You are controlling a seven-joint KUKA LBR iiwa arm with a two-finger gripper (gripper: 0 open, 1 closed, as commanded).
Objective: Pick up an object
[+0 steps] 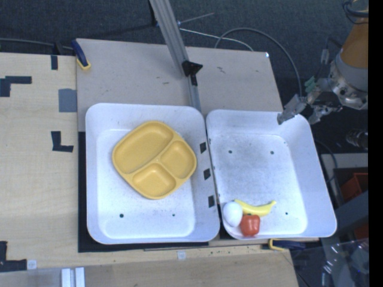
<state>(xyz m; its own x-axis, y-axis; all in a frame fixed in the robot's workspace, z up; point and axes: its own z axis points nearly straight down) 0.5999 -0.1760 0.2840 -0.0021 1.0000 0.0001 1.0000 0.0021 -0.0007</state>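
In the right bin (263, 160), three small items huddle at the near left corner: a white ball (232, 213), a yellow banana (257, 207) and a red pepper-like piece (251, 224). My gripper (299, 109) hangs over the right bin's far right corner, well away from those items. Its dark fingers point left and look spread, with nothing between them. A yellow three-compartment plate (154, 159) lies in the left bin (143, 220).
A slanted metal pole (173, 34) rises behind the bins, ending above the wall between them. A cable (263, 37) loops across the bench at the back. The arm's orange band (359, 43) sits at the far right.
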